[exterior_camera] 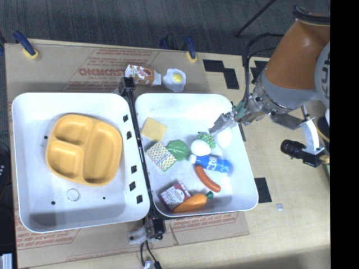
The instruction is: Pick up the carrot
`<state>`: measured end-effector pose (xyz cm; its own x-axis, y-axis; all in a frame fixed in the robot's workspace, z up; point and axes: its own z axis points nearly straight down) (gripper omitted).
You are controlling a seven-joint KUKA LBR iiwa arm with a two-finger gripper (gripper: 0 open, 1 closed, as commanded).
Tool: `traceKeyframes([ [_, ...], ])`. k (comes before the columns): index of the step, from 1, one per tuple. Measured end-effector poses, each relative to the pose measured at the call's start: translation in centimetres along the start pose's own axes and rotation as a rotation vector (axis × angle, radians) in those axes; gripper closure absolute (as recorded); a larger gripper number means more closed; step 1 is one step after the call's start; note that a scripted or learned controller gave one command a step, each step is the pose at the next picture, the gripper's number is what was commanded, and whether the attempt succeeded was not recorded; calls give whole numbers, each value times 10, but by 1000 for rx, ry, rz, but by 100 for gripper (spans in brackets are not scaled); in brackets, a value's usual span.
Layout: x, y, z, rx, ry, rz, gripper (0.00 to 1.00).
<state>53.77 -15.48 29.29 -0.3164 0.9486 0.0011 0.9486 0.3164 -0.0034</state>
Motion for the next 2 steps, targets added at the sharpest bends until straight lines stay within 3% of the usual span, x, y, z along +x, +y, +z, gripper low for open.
traceKeyframes([
  [1, -50, -30, -33, -3, -3, -230, 100],
  [2, -39, -61, -3, -1, -1, -462, 100],
])
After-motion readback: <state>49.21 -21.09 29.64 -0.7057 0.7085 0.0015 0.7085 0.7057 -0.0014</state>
